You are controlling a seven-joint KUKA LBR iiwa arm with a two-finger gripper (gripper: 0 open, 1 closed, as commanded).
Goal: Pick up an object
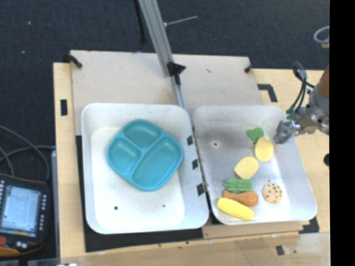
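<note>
A pale wooden bench (66, 148) stands on dark carpet, with a light board (127, 76) laid flat across its far half. Two shallow white bins sit side by side on it, touching along their inner edges: the left bin (100, 209) and the right bin (222, 121). A slanted aluminium post (158, 32) rises from the board just behind where the bins meet.

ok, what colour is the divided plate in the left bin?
Turquoise blue divided plastic plate, camera view.

Toy foods (247, 187) in right bin (222, 126)
</note>
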